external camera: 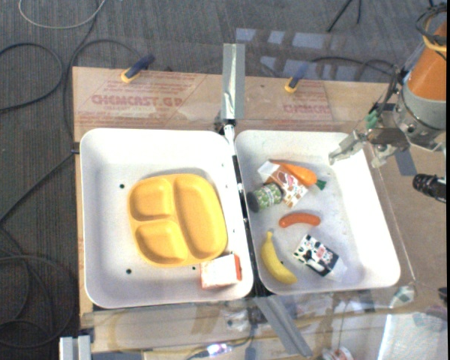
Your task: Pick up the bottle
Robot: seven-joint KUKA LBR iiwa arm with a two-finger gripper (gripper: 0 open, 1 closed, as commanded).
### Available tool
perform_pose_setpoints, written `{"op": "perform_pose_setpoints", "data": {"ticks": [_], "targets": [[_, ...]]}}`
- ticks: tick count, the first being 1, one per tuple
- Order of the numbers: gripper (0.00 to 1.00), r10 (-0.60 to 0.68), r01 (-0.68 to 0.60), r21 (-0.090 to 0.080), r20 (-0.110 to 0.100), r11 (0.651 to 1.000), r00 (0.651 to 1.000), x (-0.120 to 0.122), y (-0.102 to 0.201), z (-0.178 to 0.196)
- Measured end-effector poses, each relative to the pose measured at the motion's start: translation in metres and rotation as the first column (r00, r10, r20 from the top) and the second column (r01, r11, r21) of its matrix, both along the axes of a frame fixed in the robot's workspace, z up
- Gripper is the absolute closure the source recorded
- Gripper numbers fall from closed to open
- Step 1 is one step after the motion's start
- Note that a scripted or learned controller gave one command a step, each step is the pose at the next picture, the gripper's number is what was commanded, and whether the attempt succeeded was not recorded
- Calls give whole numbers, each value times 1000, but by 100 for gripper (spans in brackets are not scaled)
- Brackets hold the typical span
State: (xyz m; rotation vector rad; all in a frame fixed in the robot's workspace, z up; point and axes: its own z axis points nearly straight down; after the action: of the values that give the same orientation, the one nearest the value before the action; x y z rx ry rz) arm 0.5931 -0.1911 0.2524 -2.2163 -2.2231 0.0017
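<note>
Both white bins (105,156) look like smooth, faintly glossy plastic. The yellow tray (178,220) at nine o'clock shines like moulded plastic, the desk (157,100) is matt brown board, and the bottle (264,198) looks like glossy plastic too.

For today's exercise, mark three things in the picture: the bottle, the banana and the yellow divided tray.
bottle (265,197): camera view, on its green body, lying in the right bin.
banana (275,260): camera view, on the middle of its curve.
yellow divided tray (197,212): camera view, on the floor of its long right compartment.
</note>
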Motion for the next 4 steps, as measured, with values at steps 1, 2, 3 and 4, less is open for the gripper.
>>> {"op": "perform_pose_setpoints", "data": {"ticks": [1, 2, 3, 4], "targets": [[0, 198, -198, -4, 12, 980, 980, -39, 35, -143], [0, -26, 26, -1, -1, 1000, 1000, -26, 122, -70], [0, 79, -79, -4, -1, 997, 997, -21, 95, -75], [0, 614, -614, 2, 1, 789, 789, -76, 159, -70]]}}
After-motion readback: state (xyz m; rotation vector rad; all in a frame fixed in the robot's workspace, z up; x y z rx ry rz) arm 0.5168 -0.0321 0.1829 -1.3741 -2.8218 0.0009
